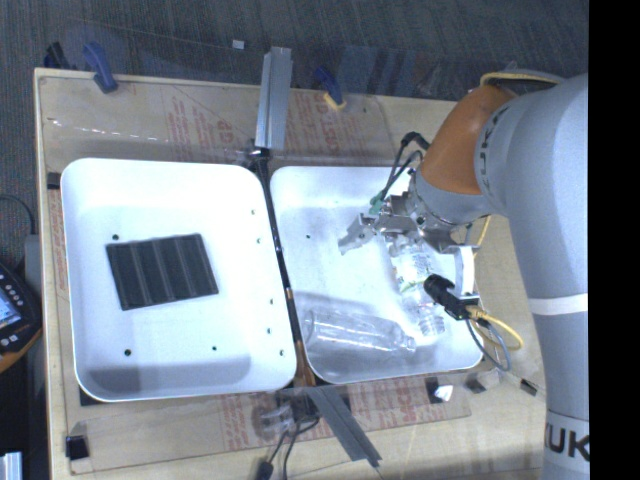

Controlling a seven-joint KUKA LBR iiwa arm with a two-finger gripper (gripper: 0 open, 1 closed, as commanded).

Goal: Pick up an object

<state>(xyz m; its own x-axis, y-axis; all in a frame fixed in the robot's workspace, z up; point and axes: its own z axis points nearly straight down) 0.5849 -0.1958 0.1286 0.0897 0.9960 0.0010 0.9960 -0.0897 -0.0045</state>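
- Hand (372, 230) low in right bin (320, 193); grip state: cannot tell.
- Bottles (355, 330) clear, light, thin-walled, slippery; probably crush easily.
- Judgement: grasp across mid-body.

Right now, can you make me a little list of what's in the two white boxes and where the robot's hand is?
left bin: a dark ribbed panel lying flat
right bin: two clear plastic bottles
bottle near front wall: lying on its side
second bottle: under the gripper, near the right side
gripper: low over the right bin, above the second bottle
holding something: cannot tell
arm: reaches in from the right
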